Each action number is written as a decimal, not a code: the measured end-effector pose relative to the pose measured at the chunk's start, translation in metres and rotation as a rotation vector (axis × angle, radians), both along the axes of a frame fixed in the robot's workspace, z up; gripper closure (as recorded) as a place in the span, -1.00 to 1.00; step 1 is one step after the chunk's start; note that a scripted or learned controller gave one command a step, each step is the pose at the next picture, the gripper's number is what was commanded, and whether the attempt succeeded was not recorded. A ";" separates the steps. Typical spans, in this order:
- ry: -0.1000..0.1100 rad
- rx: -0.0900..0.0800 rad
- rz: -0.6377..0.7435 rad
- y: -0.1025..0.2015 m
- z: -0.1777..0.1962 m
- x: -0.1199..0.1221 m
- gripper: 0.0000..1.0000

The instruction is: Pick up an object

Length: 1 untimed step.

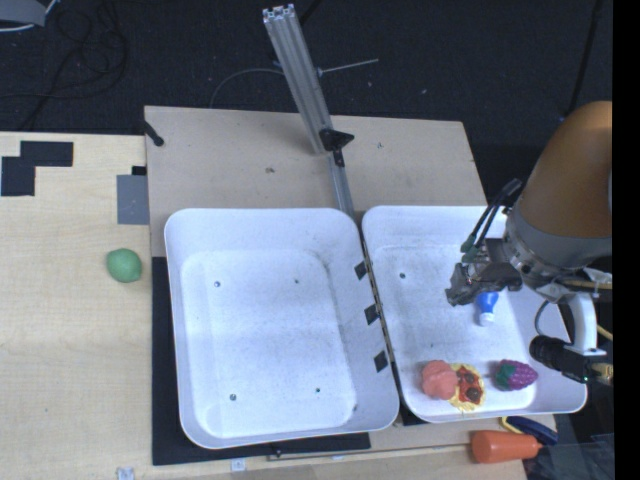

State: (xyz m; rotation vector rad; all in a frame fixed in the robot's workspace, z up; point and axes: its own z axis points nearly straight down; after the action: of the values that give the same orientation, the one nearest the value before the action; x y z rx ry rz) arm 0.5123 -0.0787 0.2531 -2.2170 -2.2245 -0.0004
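Note:
My gripper [473, 290] hangs over the right bin [420, 238], toward its right side, with the grey and orange arm reaching in from the right. A small blue and white object [487, 309] sits right at the gripper's tip, partly covered by it. Whether it is touched or gripped is not visible. Along the bin's front edge lie a pinkish-red lumpy object [437, 379], a yellow and red object [468, 387] touching it, and a purple grape-like cluster [515, 374].
The left bin [200, 238] adjoins the right one, joined by black clips. A green ball [124, 265] rests on the bench at far left. An orange object [503, 446] lies outside the right bin's front edge. A slanted aluminium bar [300, 78] stands behind the bins.

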 end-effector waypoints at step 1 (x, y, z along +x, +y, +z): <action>0.001 0.000 0.000 0.053 -0.010 0.023 1.00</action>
State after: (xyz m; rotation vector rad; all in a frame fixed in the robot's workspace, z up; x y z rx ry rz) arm 0.5356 -0.0257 0.2435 -2.2164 -2.2243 0.0009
